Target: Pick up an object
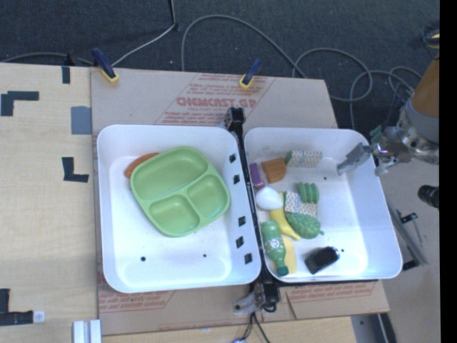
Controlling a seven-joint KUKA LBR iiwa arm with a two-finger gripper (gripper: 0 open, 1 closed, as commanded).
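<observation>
Black block [322, 259], nearest, lies alone in the right bin [371, 213]. Green bottle [274, 242], banana [284, 225], white egg [268, 199], green bumpy vegetable [304, 225] and patterned sponge [299, 204] crowd together next. Farther: orange block [274, 170], second patterned pad [305, 158]. Green divided tray [181, 189] fills the left bin [114, 191]. My gripper [354, 159] hovers at the right bin's far right edge, holding nothing; I cannot tell how its jaws stand. I judge the isolated black block the cleanest target: centre above it, descend straight.
</observation>
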